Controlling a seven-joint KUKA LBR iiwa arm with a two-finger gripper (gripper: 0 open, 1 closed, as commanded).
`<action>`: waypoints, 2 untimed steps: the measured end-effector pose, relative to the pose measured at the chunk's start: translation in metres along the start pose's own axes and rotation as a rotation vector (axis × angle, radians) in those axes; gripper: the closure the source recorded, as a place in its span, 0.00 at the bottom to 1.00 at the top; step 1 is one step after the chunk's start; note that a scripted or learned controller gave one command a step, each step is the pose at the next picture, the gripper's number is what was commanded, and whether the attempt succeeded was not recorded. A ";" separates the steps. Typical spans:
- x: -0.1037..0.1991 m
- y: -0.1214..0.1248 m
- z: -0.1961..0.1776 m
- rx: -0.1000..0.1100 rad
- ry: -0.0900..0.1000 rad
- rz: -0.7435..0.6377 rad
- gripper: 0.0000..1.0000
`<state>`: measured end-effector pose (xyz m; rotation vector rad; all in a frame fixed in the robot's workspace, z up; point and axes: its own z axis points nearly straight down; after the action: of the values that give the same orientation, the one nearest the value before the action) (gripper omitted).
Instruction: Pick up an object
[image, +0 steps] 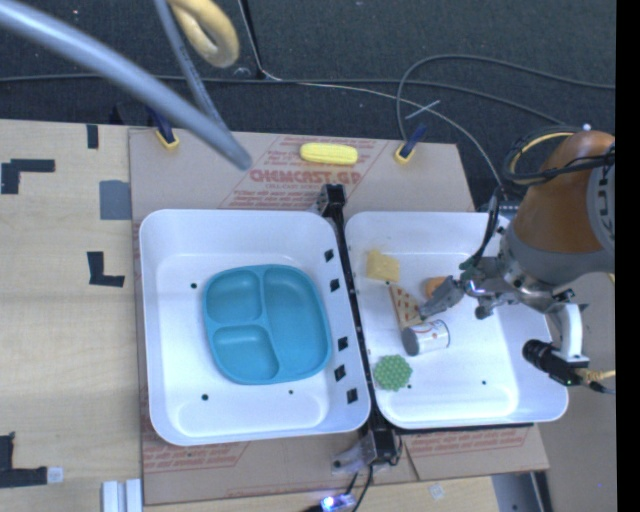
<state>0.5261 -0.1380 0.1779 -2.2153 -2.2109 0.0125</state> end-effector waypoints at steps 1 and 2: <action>0.000 0.003 -0.006 -0.012 -0.002 -0.003 0.00; 0.007 0.003 0.057 -0.007 -0.002 -0.003 0.00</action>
<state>0.5284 -0.1304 0.1213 -2.2162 -2.2188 0.0063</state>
